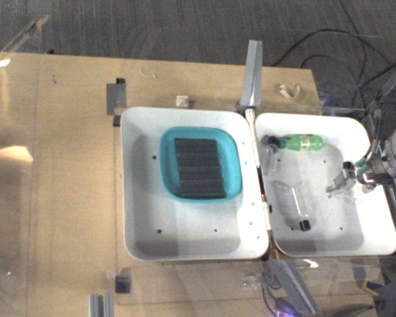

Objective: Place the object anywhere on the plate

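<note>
we see our gripper (346, 180) low over the right-hand bin (383, 243), near its right wall, and we cannot tell its state from this slanted view — nothing shows in its grasp. the task's things lie in that same bin: a green-labelled bottle (297, 142) on its side along the far wall, and a clear bottle (294, 207) lying near the middle with its dark cap toward the near wall. the teal plate (232, 170), with a dark ribbed insert at its centre, sits in the left-hand bin (138, 236), well apart from both bottles. from here we judge the risks plain: both bottles are round and lying down, so a closing gripper may roll one aside rather than catch it; the clear one is hard to see and may be misjudged; and the wall between the bins could snag a low carry. counting: two bins, two bottles, one plate, one gripper, all on one worktop (59, 197).
</note>
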`<state>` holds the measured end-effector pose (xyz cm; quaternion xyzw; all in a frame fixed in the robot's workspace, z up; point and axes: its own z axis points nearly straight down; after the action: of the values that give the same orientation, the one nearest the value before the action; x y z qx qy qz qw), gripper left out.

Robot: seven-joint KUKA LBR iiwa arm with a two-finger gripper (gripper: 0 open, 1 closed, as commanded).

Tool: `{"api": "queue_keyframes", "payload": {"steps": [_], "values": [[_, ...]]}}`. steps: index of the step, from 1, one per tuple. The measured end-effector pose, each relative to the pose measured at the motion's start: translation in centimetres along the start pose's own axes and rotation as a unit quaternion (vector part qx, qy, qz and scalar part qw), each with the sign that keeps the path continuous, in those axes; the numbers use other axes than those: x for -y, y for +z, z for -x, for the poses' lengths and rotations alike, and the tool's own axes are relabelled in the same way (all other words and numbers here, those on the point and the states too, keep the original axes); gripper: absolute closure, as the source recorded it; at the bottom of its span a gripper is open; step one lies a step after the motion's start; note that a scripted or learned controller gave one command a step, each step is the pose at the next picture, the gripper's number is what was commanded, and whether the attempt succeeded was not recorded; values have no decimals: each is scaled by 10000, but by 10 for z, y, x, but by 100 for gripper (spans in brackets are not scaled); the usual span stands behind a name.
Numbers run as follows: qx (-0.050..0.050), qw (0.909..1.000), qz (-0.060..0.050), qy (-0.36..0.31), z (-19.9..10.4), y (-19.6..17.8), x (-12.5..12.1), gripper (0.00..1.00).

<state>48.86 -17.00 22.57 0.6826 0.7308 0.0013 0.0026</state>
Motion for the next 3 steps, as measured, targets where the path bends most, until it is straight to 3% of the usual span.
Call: {"api": "queue_keyframes", "payload": {"steps": [1,2,3], "values": [[10,10000,31,-23,0,-11,-3,100],[-5,9964,2,-845,-66,5,-5,100],[-6,9964,2,-843,-66,5,-5,0]]}}
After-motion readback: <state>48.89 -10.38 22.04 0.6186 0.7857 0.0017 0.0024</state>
